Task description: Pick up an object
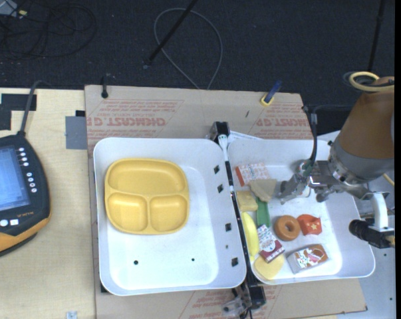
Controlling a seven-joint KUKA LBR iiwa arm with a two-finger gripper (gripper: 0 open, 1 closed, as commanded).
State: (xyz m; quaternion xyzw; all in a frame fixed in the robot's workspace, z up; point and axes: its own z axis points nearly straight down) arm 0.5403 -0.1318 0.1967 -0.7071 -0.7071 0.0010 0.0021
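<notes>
Toys crowd the right bin [360, 261], so we hang the tool [300, 186], grip unreadable, at their twelve o'clock.

Arm: the grey KUKA arm with the orange band [368, 121] enters from the right edge and reaches leftward at a downward slant.
Wrist: grey metal section below the orange band, angled toward the left.
Gripper: the two-finger metal gripper [294, 186] hangs low at the arm's left end, pointing left.
Gripper state: too small and cluttered to tell.
</notes>
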